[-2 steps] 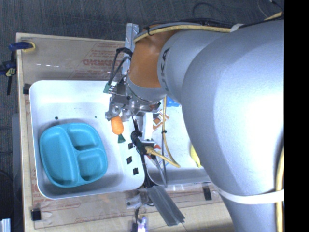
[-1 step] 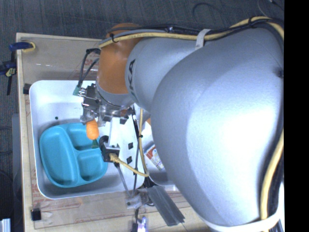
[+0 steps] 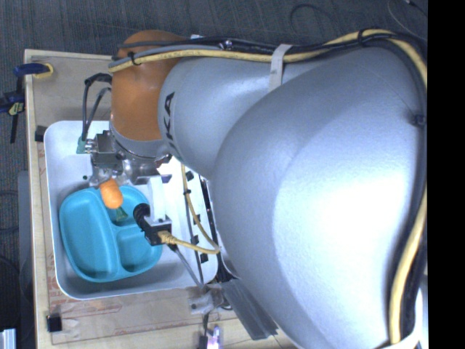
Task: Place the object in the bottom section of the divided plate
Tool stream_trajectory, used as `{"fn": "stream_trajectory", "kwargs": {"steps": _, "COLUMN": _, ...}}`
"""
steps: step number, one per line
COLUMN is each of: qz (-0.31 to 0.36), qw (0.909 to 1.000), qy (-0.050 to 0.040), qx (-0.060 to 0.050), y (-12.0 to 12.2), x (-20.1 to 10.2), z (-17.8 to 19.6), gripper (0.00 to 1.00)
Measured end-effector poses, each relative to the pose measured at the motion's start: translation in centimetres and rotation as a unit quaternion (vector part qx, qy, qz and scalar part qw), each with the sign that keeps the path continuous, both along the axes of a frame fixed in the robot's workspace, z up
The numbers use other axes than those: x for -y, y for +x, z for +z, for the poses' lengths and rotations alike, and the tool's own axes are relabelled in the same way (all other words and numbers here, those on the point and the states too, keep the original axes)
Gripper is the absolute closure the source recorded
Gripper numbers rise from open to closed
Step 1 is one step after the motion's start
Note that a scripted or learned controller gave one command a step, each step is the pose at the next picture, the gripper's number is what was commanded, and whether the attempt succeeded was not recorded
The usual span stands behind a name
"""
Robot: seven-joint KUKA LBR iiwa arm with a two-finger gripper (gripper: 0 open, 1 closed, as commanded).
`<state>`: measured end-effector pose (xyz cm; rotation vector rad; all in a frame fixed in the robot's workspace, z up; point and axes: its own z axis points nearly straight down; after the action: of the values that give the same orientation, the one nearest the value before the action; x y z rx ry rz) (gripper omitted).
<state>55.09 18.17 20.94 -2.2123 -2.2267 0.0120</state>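
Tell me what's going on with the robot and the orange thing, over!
Gripper low over the blue divided plate. Small orange object at its tip, above the plate's upper edge. Grip unconfirmed. Arm hides the right bin.

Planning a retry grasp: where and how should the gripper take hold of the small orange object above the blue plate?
Grip the orange object across its narrow middle, coming straight down from above. It looks small and rounded, sitting at the top edge of the blue divided plate, whose raised rim would likely block a sideways approach.

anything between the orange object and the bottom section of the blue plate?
In the camera view, the orange object sits at the top edge of the blue divided plate, just under the gripper. Below it: bare blue plate and the divider ridge.
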Motion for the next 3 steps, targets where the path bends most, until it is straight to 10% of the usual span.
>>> {"fn": "stream_trajectory", "kwargs": {"steps": 1, "qz": 0.015, "qw": 0.9999, "qy": -0.0003, "qx": -0.001, "y": -0.8, "x": 0.8, "z": -5.1, "gripper": 1.00}}
{"fn": "stream_trajectory", "kwargs": {"steps": 2, "qz": 0.149, "qw": 0.9888, "qy": 0.0011, "qx": 0.001, "y": -7.3, "x": 2.5, "z": 5.1, "gripper": 1.00}}
{"fn": "stream_trajectory", "kwargs": {"steps": 3, "qz": 0.204, "qw": 0.9789, "qy": 0.0013, "qx": -0.002, "y": -7.5, "x": 1.1, "z": -3.3, "gripper": 1.00}}
